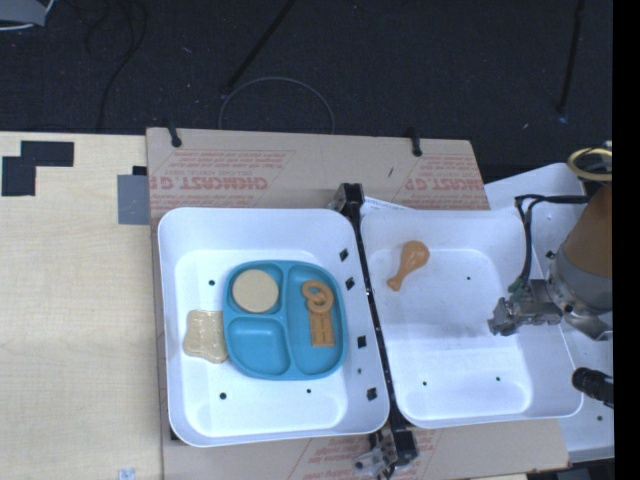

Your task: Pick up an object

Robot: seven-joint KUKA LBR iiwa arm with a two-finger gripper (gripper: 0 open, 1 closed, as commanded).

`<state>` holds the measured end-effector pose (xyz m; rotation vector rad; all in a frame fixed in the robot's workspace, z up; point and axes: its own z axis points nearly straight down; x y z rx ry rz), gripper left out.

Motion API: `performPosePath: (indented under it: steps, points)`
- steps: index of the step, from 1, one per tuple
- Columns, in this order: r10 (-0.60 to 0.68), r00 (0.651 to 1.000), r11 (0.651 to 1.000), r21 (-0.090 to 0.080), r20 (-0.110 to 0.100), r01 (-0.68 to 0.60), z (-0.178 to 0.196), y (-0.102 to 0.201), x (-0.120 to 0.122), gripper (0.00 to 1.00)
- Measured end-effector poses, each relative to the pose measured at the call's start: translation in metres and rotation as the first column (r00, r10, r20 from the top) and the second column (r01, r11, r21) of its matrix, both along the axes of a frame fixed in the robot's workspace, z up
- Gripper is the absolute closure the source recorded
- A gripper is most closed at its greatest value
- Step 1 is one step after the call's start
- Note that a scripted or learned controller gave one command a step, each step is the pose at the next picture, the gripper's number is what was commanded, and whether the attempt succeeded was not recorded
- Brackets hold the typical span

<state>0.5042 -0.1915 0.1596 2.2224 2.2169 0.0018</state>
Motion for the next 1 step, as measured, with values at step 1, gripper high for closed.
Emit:
performPosePath:
  steps: [1]
  points:
    - [0.004, 1.0, 1.0, 0.0, 0.001, -0.004, 0.0568, 0.0088, -0.0008, 1.0]
